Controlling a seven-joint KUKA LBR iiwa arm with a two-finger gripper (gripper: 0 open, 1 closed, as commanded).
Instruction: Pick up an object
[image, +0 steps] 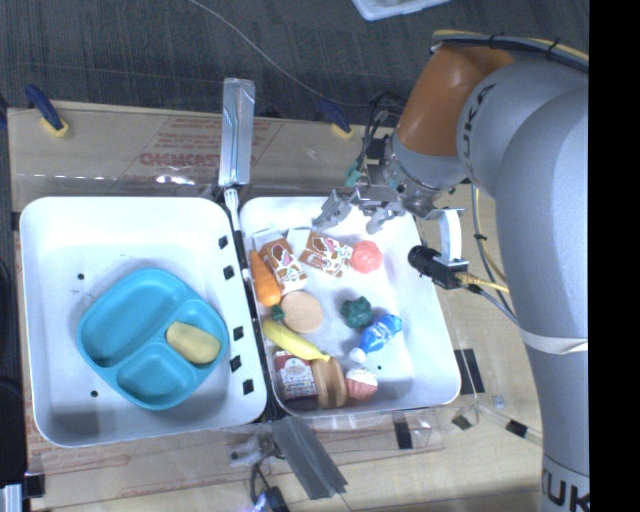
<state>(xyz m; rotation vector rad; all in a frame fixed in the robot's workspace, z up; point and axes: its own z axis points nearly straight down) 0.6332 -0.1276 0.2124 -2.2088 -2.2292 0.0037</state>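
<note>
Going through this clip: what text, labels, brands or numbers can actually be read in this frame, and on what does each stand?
"KU": large letters on the arm's grey base, cut off at the frame's bottom edge.
Red print on the clear sheet behind the bins: too blurred to read.
Printed snack packets in the right bin: pictures and lettering too small to read.
Small jar label: unreadable.

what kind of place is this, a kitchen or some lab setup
Most likely a robotics lab bench, not a kitchen: a robot arm reaches over two white bins, the food in them looks like toys, and loose cables and clamps show at the bench edges.
</note>
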